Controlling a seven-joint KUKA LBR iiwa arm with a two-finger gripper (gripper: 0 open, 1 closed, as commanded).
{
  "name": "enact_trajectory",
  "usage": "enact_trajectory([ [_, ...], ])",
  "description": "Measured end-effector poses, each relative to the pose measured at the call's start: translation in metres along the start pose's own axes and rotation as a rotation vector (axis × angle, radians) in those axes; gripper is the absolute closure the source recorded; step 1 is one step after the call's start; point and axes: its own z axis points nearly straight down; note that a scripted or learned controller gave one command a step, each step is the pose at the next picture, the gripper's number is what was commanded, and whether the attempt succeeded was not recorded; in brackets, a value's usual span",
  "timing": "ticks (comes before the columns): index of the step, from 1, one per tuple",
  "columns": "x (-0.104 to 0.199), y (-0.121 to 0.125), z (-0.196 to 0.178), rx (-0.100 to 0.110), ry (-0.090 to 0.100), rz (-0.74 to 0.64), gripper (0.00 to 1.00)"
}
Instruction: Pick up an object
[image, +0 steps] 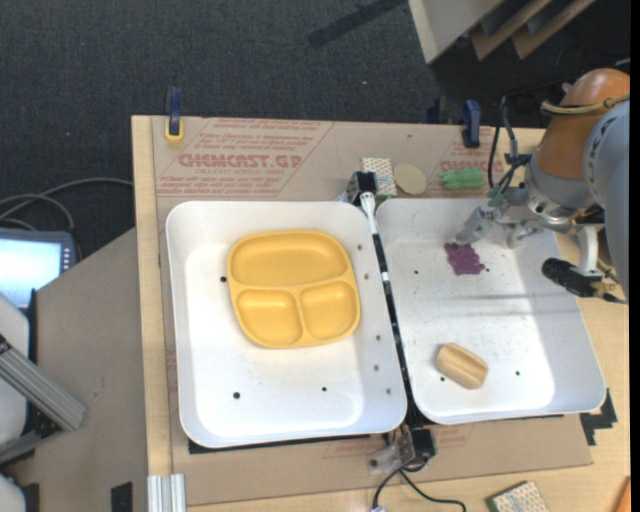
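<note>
Purple object (464, 258) in the right bin (560, 400), toward the far side, small and lumpy, lying flat on the white floor. Just beyond it and a little to the right, gripper (487, 226), low over the bin floor and very near the purple object; touching or just apart, impossible to tell. Spread or pressed together: cannot be told from this slant. Behind the gripper, grey arm (600, 150) with its orange band, reaching in from the right over the bin's far right corner.

Nearer the camera in the same bin, tan block (461, 365), rounded at the ends, lying at a slant, well apart from both the purple object and the gripper.

In the left bin (200, 380), yellow divided plate (294, 287): one long compartment on the far side, two smaller ones on the near side, sitting somewhat toward the far half of the bin.

Beyond the bins, on the brown board (260, 160) with red print: green object (462, 180), round tan disc (410, 179) near it on the left, and a blue clamp (175, 125) at the far left edge.
</note>
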Motion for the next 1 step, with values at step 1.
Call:
enact_trajectory([
  [1, 0.0674, -0.0081, -0.0015, 0.006, 0.003, -0.002, 0.0],
])
